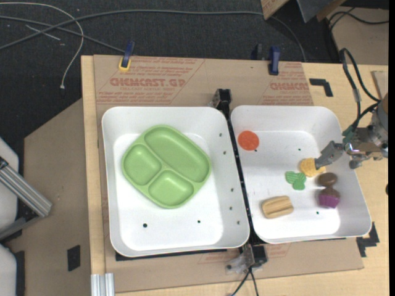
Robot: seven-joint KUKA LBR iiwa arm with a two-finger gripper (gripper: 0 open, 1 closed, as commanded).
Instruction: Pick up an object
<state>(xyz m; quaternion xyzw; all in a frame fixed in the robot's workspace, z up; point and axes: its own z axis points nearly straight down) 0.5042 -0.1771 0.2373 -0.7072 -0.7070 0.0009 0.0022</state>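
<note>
Pincer [325,158] tip overlaps yellow piece [308,166], grip unclear

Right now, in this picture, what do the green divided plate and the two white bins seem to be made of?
The green divided plate looks like moulded plastic with a matte finish: one even colour, rounded compartments, soft edges. The left white bin and the right white bin look like thin formed plastic, smooth and slightly glossy, with rounded corners and rolled rims. Painted metal cannot be ruled out.
</note>
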